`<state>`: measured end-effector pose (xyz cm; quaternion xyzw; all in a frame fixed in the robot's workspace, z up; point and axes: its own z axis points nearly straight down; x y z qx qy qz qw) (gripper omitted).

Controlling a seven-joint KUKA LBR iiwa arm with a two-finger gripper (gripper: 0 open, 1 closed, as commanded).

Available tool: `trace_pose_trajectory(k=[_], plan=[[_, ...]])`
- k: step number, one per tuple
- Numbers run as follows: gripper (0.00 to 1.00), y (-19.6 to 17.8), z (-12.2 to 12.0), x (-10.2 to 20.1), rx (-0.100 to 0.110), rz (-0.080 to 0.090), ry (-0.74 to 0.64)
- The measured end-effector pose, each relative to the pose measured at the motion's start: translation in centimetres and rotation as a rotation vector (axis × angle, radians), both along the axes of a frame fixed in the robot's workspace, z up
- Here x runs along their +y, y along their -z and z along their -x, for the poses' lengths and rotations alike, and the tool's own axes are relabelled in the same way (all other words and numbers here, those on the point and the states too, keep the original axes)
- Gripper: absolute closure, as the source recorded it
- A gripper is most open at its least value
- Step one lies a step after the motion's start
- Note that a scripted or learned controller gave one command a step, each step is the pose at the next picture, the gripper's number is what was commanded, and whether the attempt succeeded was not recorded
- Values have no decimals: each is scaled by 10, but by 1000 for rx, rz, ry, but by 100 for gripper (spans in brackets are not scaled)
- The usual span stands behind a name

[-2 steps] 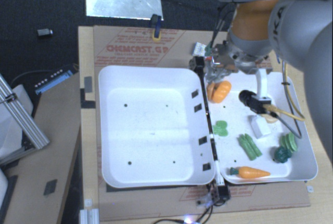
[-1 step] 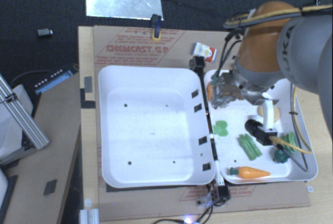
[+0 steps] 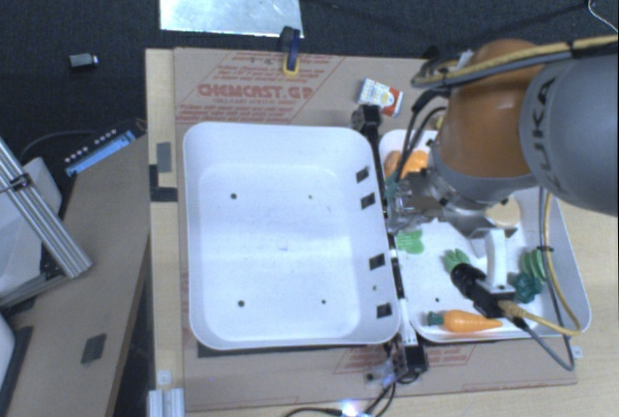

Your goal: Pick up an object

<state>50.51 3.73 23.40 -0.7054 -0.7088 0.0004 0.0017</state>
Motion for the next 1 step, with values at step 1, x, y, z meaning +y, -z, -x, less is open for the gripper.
trace_pose_trajectory(k=[1], plan=[[100,-116,5,55,-17,-4,-7]])
